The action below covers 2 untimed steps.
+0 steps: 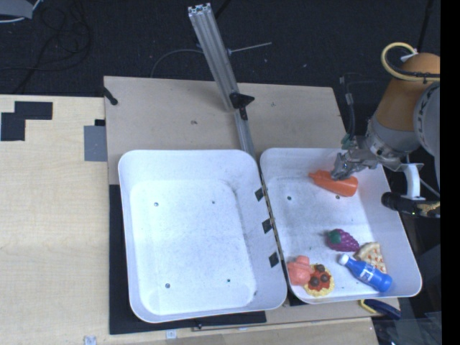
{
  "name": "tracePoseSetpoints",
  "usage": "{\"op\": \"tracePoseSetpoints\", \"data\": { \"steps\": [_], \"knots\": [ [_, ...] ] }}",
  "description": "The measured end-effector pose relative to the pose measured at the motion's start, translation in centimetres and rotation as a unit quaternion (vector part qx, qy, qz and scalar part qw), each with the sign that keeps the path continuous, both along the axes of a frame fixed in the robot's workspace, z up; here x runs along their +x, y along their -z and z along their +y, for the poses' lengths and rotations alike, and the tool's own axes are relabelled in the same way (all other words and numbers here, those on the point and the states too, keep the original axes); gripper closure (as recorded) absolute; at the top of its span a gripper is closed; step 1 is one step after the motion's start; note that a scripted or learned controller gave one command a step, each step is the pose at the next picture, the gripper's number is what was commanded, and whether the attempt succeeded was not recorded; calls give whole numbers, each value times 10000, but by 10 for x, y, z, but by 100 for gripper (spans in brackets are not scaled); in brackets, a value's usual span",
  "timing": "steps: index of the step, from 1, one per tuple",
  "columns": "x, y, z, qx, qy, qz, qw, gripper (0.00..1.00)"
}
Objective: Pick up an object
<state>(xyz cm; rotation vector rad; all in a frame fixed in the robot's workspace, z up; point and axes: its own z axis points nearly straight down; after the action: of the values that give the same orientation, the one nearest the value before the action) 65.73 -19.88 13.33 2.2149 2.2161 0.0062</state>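
The blue bottle [366,273] lies untouched; the gripper [345,168] meets the orange carrot [335,183], its grip unclear; lifting seemingly remains.

Grey arm [420,121] entered from right edge of view, upper half of frame. Orange band [399,106] sat above wrist, arm angling down and leftward. Wrist pointed downward toward lower left. Claw [343,169] hung low at arm's end, fingers directed down. Finger spacing too small and dark to read.
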Motion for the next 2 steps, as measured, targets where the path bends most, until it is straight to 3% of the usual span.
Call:
{"op": "tracePoseSetpoints", "data": {
  "steps": [2],
  "knots": [
    [7,-100,-7,11,2,26,10000,100]
  ]
}}
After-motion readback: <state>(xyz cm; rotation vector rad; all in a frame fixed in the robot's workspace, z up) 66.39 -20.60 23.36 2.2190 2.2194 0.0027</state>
